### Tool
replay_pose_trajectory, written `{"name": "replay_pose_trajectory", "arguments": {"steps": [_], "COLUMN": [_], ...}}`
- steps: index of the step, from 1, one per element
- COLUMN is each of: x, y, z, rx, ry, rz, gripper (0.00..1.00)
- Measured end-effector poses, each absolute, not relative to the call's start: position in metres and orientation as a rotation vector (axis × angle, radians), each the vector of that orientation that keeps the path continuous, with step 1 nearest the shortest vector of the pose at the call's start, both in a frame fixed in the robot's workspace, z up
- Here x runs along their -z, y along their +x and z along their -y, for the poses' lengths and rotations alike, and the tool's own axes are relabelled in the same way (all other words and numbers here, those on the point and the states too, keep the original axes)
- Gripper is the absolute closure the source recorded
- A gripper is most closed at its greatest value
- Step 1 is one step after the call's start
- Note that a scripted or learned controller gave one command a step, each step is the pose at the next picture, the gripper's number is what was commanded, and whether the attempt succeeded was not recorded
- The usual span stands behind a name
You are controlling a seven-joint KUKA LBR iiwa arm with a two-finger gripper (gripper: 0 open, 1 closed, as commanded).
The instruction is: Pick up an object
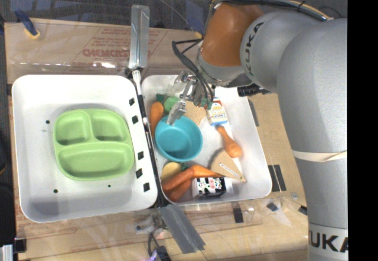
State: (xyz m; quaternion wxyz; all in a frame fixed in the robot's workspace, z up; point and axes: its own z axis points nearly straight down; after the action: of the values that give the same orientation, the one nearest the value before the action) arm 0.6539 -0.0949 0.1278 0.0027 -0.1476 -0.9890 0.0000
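Where the gripper (184, 102) hangs, blue bowl (178, 139) lies below.

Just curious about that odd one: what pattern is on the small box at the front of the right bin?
Black-and-white blotches, cow-like, on the small box, seen in the camera view.

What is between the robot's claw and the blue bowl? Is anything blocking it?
Nothing visible is in the way. The gripper hangs right over the far rim of the blue bowl in the right bin. The bowl is crowded, though: carrots lie against its near side and another carrot sits beside its left edge.
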Motion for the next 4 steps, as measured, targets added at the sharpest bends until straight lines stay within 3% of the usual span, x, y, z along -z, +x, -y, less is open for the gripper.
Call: {"name": "replay_pose_trajectory", "arguments": {"steps": [1,2,3,4], "x": [-0.128,-0.091,-0.102,-0.195], "y": [0.654,0.640,0.642,0.627], "z": [0.095,0.105,0.109,0.062], "rx": [0.000,-0.006,-0.020,-0.005], "ry": [-0.463,-1.259,-1.251,-1.703], "rz": [3.102,2.875,2.881,2.652], "gripper": [0.00,0.00,1.00,1.00]}}
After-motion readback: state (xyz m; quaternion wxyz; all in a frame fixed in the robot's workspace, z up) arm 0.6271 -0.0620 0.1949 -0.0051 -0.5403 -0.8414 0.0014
